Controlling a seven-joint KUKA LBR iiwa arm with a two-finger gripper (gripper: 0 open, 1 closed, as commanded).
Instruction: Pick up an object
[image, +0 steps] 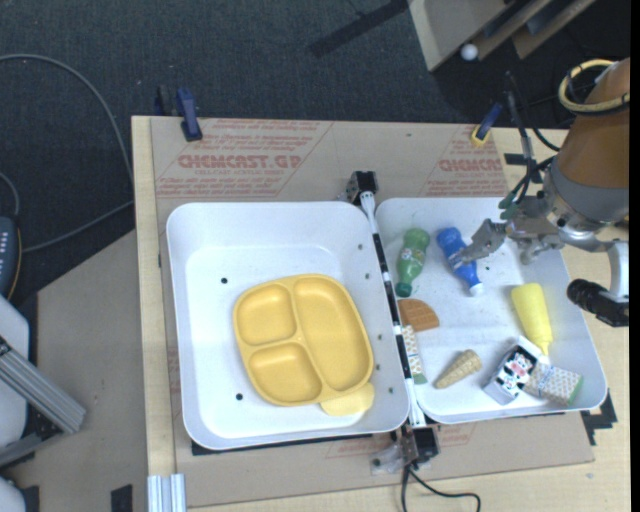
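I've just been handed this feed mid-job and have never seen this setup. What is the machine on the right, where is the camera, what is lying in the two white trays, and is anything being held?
The single camera looks down at a slant on a bench. The grey arm with an orange band reaches in from the right; its metal two-finger gripper hangs over the right white bin, beside a small blue bottle. I see nothing between its fingers, and whether they are open or shut is unclear.

The right bin also has a green bottle, a brown bread-like piece, a tan cone, a yellow banana-like object, a black-and-white printed box and a speckled packet.

The left white bin has a yellow divided plate, with a pale yellow piece at its lower edge.
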